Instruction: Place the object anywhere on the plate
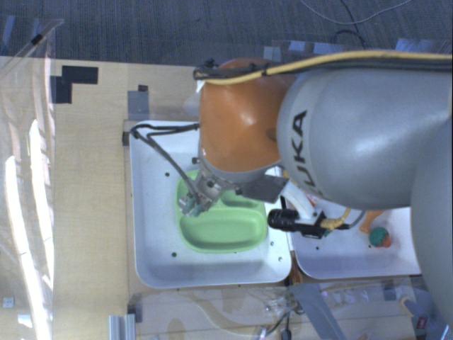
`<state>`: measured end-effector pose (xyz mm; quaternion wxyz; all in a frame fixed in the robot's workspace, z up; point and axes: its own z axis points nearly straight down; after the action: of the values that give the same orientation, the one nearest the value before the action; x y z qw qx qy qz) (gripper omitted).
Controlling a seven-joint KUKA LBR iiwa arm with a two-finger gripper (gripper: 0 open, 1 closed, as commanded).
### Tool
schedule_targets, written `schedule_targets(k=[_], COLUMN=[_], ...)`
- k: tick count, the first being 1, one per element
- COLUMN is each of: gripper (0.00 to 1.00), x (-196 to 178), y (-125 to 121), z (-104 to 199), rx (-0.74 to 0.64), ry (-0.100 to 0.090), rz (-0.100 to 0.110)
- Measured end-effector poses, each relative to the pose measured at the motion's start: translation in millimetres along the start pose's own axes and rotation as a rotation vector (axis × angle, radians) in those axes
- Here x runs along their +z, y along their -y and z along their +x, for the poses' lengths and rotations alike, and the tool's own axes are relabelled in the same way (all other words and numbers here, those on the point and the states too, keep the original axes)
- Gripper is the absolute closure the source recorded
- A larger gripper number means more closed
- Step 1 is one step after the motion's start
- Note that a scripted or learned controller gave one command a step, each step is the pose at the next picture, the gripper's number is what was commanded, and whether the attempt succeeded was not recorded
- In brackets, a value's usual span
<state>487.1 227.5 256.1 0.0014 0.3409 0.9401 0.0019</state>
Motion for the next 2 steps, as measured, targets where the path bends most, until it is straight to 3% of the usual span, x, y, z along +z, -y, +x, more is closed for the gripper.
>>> schedule_targets(k=[1,2], gripper=[1.0,1.0], x=[-51.8,-74.7], y=[62.6,75.4], z=[-109.6,-245.0], rx=[-0.126,-0.318], ry=[0.007,0.01], rz=[-0.004,-0.003])
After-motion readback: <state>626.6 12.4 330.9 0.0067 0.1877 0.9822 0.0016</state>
